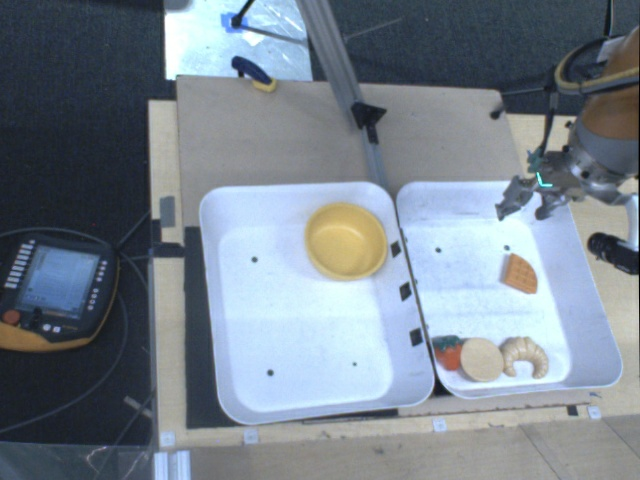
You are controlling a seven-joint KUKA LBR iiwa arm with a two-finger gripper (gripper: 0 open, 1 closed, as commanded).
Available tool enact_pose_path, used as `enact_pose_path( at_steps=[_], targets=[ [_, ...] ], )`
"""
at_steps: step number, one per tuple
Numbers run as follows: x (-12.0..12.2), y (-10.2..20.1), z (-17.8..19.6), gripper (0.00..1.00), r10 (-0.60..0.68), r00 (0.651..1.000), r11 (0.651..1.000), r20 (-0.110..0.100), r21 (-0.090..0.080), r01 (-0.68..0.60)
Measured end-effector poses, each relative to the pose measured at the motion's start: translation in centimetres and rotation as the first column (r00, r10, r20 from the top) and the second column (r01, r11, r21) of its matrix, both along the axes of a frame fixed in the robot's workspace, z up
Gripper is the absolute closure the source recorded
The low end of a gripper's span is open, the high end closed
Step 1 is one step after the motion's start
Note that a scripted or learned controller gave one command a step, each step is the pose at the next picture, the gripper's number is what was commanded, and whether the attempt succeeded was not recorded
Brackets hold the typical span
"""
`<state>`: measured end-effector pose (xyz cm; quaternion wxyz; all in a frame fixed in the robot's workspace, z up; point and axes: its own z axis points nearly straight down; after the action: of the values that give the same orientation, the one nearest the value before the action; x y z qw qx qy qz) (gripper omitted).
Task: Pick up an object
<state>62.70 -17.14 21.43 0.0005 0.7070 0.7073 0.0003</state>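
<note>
**Q:** Where is your gripper, and what are its fingers doing?

**A:** My two-finger gripper (522,202) hangs over the far right corner of the right shallow white bin (455,218), on the end of my grey arm (608,128), which comes in from the right with its orange band above the wrist. The two dark fingers are spread apart and point down toward the bin floor. Nothing sits between them.

**Q:** What lies in that bin?

**A:** Four small things. An orange, wedge-shaped waffle-textured piece (519,273) lies alone near the right edge, about halfway along it, below my gripper and apart from it. Along the near edge three things sit in a row, close together. Leftmost is a small red and green piece (447,350), by the near left corner. Beside it is a round, flat, pale tan disc (481,359) that overlaps the red piece. A beige croissant-shaped piece (526,356) touches or nearly touches the disc on its right.

**Q:** And the other bin?

**A:** The left shallow white bin (250,368) holds a round yellow bowl (346,240), upright, near its far right corner, close to the wall shared with the right bin.

**Q:** Anything around the bins?

**A:** Both rest on a tan board (290,133). A grey metal pole (335,53) slants across the board's far edge. A yellow-edged handheld control pendant with a screen (52,288) lies on the dark floor, well to the left.
</note>
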Motion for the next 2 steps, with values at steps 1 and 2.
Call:
enact_pose_path(
  at_steps=[1, 2],
  targets=[
    [0.0, 0.0, 0.0, 0.00, 0.000, 1.000, 1.000, 0.000, 0.000, 0.000],
    [-0.5, 0.4, -4.3, 0.00, 0.000, 1.000, 1.000, -0.003, 0.001, 0.000]
  ],
)
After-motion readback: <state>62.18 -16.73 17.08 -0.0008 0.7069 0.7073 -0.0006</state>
